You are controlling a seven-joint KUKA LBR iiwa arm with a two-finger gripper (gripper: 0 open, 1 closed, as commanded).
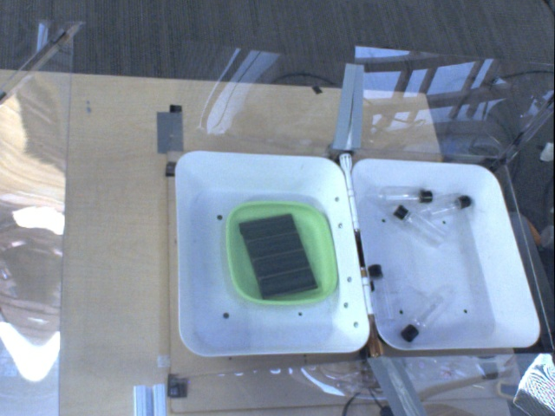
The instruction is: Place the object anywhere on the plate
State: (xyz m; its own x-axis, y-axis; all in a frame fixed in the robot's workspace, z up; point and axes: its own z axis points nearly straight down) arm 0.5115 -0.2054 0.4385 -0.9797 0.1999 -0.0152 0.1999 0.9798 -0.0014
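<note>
A square lime-green plate (238, 271) sits in the middle of the left white bin (195, 319). A dark grey ribbed rectangular block (277, 256) lies flat on the plate, turned slightly askew. In the right white bin (503, 258) lie several clear plastic vials with black caps. A cluster of them (429, 211) is near the far side, and one more vial (422, 316) lies near the front edge.
A small black cap (375, 271) sits at the divider between the two bins. A grey metal post (349, 111) stands behind the bins. Clear plastic sheeting (486, 102) lies at the back right. The bench (104, 232) around the bins is light wood.
</note>
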